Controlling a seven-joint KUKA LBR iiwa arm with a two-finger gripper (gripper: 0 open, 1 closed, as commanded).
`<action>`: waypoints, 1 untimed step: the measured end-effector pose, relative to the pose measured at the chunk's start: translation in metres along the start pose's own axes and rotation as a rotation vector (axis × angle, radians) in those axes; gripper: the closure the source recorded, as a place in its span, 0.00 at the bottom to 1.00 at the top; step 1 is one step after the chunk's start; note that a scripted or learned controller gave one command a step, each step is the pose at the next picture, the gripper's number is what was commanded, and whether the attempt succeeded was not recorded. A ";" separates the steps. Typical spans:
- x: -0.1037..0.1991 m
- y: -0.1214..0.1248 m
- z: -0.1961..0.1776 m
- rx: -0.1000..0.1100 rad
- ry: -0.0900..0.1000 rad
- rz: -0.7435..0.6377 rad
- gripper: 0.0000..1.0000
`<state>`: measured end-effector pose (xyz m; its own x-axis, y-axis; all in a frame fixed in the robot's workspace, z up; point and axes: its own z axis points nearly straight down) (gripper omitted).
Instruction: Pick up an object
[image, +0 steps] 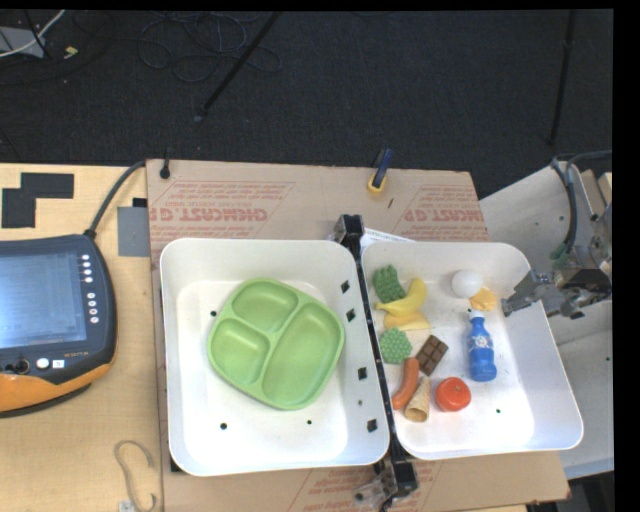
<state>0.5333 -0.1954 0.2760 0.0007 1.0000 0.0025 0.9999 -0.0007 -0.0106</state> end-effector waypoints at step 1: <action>0.000 0.002 -0.005 -0.009 -0.002 -0.001 0.00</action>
<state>0.5350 -0.1957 0.2807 -0.0005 1.0000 0.0001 1.0000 0.0005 -0.0014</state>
